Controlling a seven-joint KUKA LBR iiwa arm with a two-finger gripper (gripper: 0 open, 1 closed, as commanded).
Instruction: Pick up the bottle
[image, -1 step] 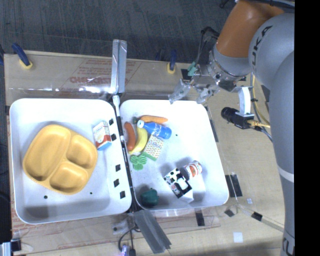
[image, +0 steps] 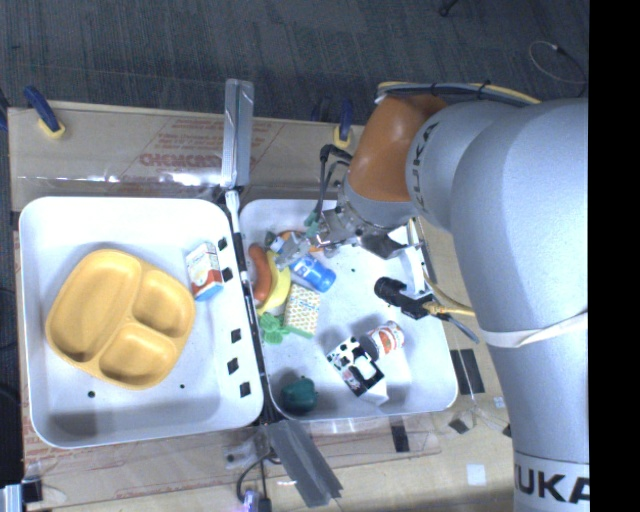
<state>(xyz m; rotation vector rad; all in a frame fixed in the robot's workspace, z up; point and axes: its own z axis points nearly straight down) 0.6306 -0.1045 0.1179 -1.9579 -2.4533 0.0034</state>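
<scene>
**Arm low over the right bin, bottle not yet lifted**

Dark carpet lies behind a cardboard-covered surface (image: 180, 150) that carries two shallow white bins side by side. Biggest in view is the grey arm (image: 520, 240), reaching in from the right with its orange band over the right bin (image: 430, 395). Next in size, the left bin (image: 60, 400) holds a yellow divided tray (image: 120, 315) and a small carton (image: 204, 270) near its right wall. In the right bin lie a black-and-white carton (image: 362, 368), a banana (image: 275, 290), a patterned packet (image: 301, 313), a dark green ball (image: 298, 395) and, near the upper left corner, the small blue bottle (image: 312, 273). The claw (image: 322, 235) hangs just above the bottle, touching or nearly so; I cannot tell how its jaws stand. By my reading the approach is made, while the grasp and the lift are left.
</scene>
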